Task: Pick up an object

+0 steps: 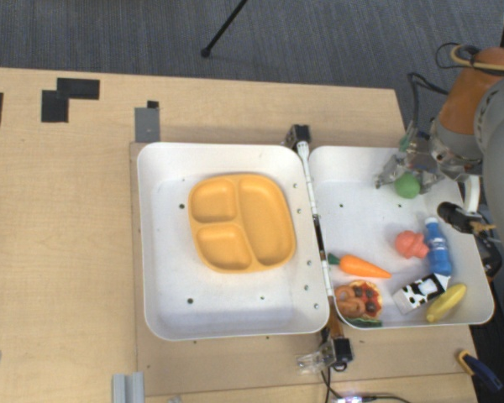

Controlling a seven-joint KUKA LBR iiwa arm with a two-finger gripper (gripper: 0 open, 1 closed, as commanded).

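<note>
Green ball [408, 186] | right bin [353, 175], far edge | gripper [406, 173] over it | finger state: cannot tell.

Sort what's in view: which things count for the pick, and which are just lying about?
In play: hand, green ball at its fingertips, right bin.

Lying about: carrot, blue bottle, banana, yellow divided plate, left bin.

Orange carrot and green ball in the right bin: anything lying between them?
Camera view: bare white bin floor runs between the green ball and the carrot. The pink toy sits just right of that line.
</note>
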